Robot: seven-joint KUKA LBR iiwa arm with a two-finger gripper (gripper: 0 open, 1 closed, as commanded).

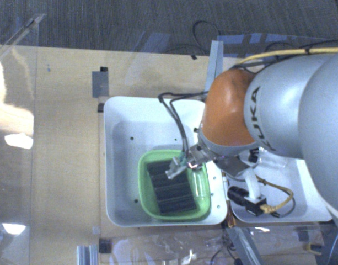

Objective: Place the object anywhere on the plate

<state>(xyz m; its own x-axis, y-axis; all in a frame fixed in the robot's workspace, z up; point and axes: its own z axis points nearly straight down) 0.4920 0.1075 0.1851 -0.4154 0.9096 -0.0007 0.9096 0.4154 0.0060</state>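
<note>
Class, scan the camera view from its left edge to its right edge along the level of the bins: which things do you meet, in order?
Bare wooden bench → left white bin → green plate holding a dark ridged object → tool → orange band → grey arm.

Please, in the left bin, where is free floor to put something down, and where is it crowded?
Free: the left bin floor between its far wall and the green plate. Crowded: the near right corner, with the plate, the dark ridged object on it and the gripper above.

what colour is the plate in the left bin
Light green, a square plate with rounded corners; a dark ribbed object lies on it. The camera view shows it.
</note>
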